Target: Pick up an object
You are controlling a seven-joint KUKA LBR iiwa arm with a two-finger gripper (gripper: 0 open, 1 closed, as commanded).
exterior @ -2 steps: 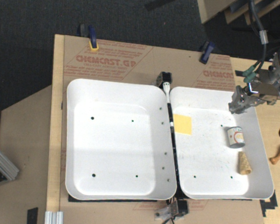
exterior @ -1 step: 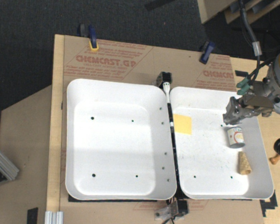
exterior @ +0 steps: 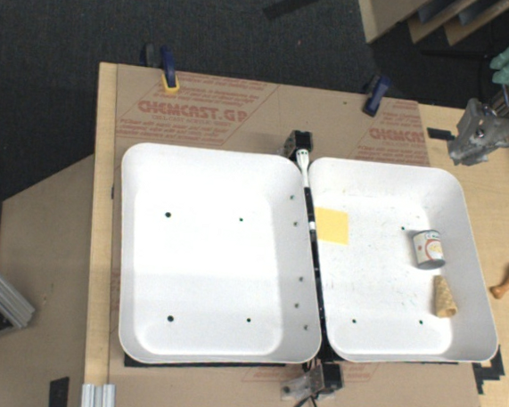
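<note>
Grey gripper (exterior: 477, 139) hangs well apart from can (exterior: 427, 249) (right bin (exterior: 390, 189)).

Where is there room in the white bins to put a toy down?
The left bin has bare floor wall to wall. In the right bin, free floor lies between the yellow square and the small can, and along the near wall. The far-right side is crowded: can and cork sit close together.

Fixed overhead cam, slanted down on bins (exterior: 135, 231).
</note>
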